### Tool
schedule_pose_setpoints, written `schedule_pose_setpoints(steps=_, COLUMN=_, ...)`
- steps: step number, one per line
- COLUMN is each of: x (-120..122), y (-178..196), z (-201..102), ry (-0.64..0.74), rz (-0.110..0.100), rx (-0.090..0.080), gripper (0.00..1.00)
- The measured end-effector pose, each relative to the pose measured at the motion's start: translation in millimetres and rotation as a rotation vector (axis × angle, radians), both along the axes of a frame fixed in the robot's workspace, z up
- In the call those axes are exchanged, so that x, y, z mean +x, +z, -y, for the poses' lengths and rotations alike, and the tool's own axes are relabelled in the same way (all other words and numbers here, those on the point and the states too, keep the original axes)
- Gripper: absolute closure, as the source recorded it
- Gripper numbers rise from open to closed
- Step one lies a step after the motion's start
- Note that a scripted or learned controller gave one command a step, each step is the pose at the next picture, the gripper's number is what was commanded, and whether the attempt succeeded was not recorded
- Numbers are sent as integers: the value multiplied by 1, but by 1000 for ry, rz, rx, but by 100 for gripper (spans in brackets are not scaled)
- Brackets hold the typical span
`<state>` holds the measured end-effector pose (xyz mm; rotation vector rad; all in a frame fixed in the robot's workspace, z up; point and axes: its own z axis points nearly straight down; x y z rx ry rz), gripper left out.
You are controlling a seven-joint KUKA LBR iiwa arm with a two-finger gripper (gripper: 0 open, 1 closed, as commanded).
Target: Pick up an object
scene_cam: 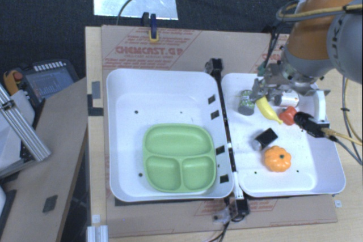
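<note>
The right bin [295, 181] holds several small things. At its back left a small grey-green can [246, 103] stands beside a yellow banana-shaped piece [268, 110]. A red piece [287, 116] lies just right of the banana. A black block [265, 137] sits near the middle, and an orange pumpkin [277, 158] sits in front of it. My gripper [260, 88] hangs low over the back of this bin, right above the can and the banana's upper end. The wrist hides whatever lies under it.
The left bin [122, 122] holds a green divided plate [178, 157] at its front. A black divider strip [222, 122] runs between the bins. The grey arm with its orange band [317, 14] comes in from the upper right.
</note>
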<state>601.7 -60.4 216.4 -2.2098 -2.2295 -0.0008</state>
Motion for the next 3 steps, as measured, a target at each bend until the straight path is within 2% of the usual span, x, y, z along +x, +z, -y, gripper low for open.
schedule_pose_setpoints(steps=1, x=-11, y=10, z=-47, ry=0, rz=2, rx=0, gripper=100)
schedule_pose_setpoints(steps=2, x=-35, y=15, z=-90, ry=0, rz=0, rx=0, gripper=100)
schedule_pose_setpoints(steps=3, x=-51, y=4, z=-147, ry=2, rz=0, rx=0, gripper=100)
